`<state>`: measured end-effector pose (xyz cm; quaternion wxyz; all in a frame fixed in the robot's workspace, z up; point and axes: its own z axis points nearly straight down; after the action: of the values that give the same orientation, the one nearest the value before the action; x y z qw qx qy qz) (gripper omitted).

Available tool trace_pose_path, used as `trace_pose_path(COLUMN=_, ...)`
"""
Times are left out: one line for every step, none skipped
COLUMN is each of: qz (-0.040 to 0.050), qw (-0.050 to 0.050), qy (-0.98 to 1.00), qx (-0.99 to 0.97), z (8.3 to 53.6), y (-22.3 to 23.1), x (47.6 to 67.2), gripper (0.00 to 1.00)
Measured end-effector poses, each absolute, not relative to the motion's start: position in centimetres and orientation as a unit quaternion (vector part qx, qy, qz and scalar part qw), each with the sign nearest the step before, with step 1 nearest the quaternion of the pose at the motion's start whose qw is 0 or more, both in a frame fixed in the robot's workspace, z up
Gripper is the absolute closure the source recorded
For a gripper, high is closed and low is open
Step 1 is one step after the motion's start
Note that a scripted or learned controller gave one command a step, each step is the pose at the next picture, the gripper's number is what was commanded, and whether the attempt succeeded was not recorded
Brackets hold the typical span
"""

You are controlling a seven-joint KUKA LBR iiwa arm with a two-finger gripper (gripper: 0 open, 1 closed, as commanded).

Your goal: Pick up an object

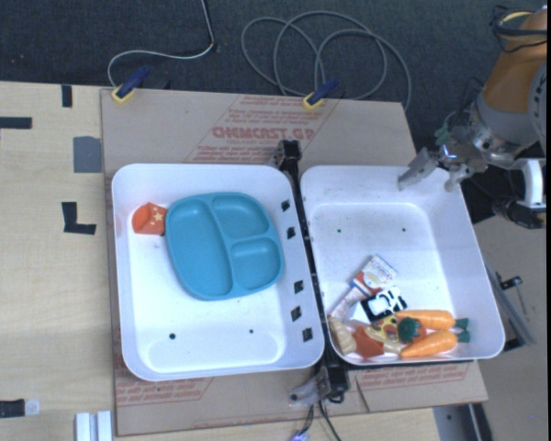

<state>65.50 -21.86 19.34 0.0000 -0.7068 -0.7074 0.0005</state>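
Observation:
The right bin (413,186) holds a cluster of small objects in its near corner: two orange carrots (428,330), a white packet (376,271) and a black-and-white item (384,304). The left bin (129,246) holds a blue divided plate (225,243) with a small red object (149,219) at its left side. My gripper (433,167) hangs over the far right corner of the right bin, well away from the objects, its fingers spread apart with nothing between them.
Both bins rest on a cardboard sheet (257,131) on the bench. Loose cables (312,53) lie beyond the bins. The grey arm with its orange band (514,72) comes in at the upper right.

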Motion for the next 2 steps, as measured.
trace_pose_path(qz=0.0005, qw=0.001, qy=-0.708, qx=-0.706, z=9.1, y=-16.1, x=63.9, gripper=0.00)
trace_pose_path(qz=0.0001, qw=0.001, qy=-0.708, qx=-0.706, z=15.3, y=-10.8, x=59.8, gripper=0.00)
